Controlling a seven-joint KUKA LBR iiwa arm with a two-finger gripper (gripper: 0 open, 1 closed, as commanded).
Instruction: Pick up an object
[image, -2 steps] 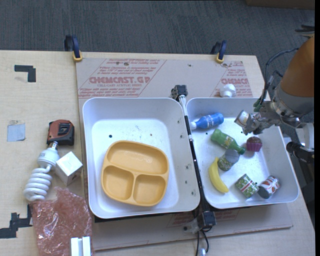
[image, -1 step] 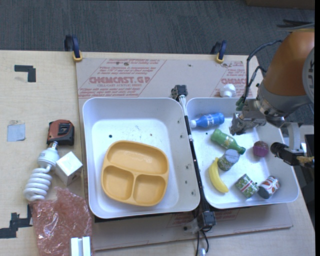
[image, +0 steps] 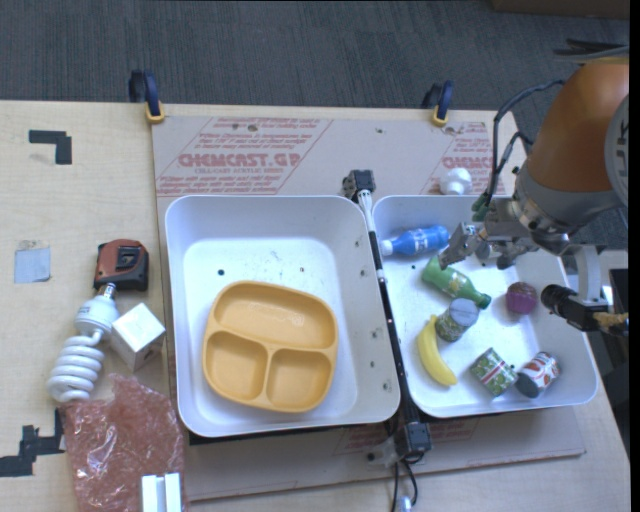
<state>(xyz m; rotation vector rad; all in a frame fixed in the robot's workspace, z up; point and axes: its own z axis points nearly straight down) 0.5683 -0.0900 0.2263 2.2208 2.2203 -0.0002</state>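
My gripper (image: 483, 247) hangs over the back of the right bin (image: 575, 395), open with nothing between its fingers. It sits just above the upper end of a green bottle (image: 456, 283) that lies tilted. A blue bottle (image: 415, 240) lies to the gripper's left. A purple ball (image: 520, 298) rests to its lower right. Farther forward are a banana (image: 435, 353), a grey-green can (image: 457, 320), a green-and-white can (image: 492, 370) and a red-and-white can (image: 538, 372).
The left bin (image: 190, 300) holds a yellow divided plate (image: 270, 345). Left of the bins lie a tape measure (image: 122, 265), a spiral light bulb (image: 82, 350), a white cube (image: 138, 331) and pink bubble wrap (image: 120, 445). A black camera mount (image: 565, 303) juts over the right bin's rim.
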